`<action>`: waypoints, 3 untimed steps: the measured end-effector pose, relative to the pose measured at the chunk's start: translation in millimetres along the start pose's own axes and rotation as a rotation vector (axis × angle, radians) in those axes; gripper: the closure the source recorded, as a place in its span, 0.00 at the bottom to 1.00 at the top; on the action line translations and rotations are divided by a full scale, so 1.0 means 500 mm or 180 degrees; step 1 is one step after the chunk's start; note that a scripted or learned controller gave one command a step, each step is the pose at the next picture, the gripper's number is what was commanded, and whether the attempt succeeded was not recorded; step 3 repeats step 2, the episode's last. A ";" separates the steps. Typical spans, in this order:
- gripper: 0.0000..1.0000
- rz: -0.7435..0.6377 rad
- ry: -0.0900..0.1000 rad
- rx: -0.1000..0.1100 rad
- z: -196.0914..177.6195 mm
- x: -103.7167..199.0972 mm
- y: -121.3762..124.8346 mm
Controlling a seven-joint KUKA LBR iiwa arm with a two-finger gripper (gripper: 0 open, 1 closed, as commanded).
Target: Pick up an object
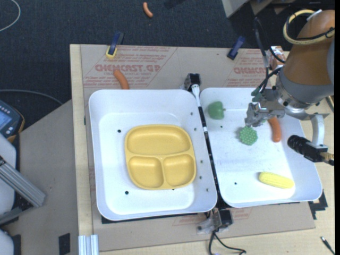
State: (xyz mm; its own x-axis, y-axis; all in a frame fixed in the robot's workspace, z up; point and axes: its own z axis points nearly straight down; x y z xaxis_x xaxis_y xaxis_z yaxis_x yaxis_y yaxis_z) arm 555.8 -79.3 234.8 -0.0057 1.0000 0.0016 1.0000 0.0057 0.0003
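My view looks down on a cardboard-covered worktop point(159, 62) printed with red lettering, standing on dark carpet point(64, 15). Two shallow white bins sit side by side and touching. The left bin point(103, 142) holds a yellow divided plate point(159, 155) at its centre. The right bin point(297, 187) carries four items: a green pepper point(215, 110) at 11 o'clock, a green broccoli floret point(248, 136) near centre, an orange carrot point(275, 129) at 2 o'clock and a yellow corn cob point(276, 180) at 5 o'clock. The arm point(308, 62) enters from 3 o'clock; its gripper point(254, 118) hangs just above the broccoli floret, at that floret's 12 o'clock. I cannot tell whether the jaws are parted or closed, nor whether they touch the floret. An orange sausage point(121, 79) lies on the worktop beyond the left bin at 12 o'clock, and a second one point(147, 9) lies on the carpet. Blue clamps point(113, 44) grip the far worktop edge.
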 end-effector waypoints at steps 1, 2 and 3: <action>1.00 -0.0004 0.0001 -0.0008 0.013 0.121 0.042; 1.00 -0.0001 -0.0001 -0.0007 0.029 0.221 0.068; 1.00 -0.0001 -0.0001 -0.0007 0.029 0.221 0.068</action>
